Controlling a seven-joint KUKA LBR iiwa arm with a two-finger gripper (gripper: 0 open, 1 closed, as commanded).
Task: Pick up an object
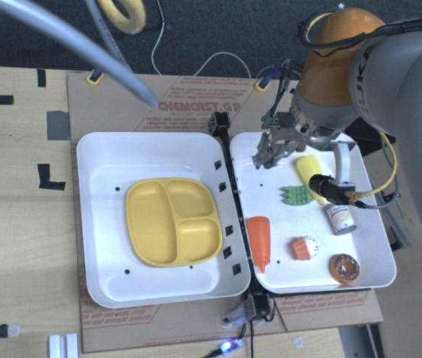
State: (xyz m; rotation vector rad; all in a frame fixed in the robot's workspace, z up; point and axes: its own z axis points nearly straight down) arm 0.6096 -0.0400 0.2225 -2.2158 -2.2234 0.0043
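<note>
The gripper (271, 155) is poised upper right; finger state cannot be told. The orange carrot (259, 242), judged light and rigid, is best grasped mid-body.

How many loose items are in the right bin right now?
6: yellow marker and green toy by the gripper, small bottle, carrot at left wall, strawberry, donut in near-right corner. The arm may hide more.

A bulky grey metal arm (397, 73) wears an orange rounded band (338, 54); thin yellow and black cables (379, 177) loop around its dark wrist
</note>
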